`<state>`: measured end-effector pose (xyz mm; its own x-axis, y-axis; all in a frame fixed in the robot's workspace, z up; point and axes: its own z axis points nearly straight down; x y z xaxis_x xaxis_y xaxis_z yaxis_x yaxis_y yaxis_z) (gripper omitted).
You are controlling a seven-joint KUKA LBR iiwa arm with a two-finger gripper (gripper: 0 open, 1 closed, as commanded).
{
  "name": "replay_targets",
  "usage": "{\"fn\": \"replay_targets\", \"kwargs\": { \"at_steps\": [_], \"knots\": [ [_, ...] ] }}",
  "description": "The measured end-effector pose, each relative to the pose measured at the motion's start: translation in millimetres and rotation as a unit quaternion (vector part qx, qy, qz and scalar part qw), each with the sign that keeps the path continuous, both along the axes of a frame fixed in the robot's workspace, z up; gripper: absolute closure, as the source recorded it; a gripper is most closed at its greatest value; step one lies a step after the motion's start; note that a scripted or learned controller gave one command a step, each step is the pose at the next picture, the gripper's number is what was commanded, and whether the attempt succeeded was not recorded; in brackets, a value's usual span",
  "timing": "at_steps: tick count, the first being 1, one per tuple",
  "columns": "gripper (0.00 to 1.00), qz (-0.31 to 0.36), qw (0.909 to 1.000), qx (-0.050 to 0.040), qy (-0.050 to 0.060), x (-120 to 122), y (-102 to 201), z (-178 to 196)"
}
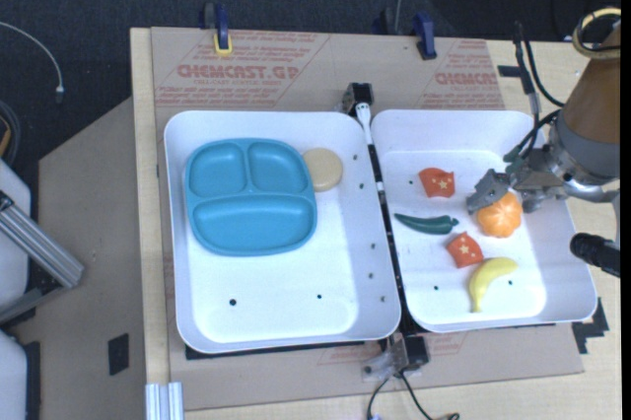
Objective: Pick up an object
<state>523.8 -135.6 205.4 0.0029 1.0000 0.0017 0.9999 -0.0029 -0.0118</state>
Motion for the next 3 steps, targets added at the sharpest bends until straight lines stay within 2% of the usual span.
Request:
{"fn": "replay_targets", "kwargs": {
  "at_steps": [1, 3],
  "knots": [
    [0.0, 0.001, 1.0, -0.001, -0.006, 2.8, 0.2, 5.6],
    [0.0, 0.001, 1.0, 0.0005, -0.002, -1.5, -9.0, -115.0]
  ]
}}
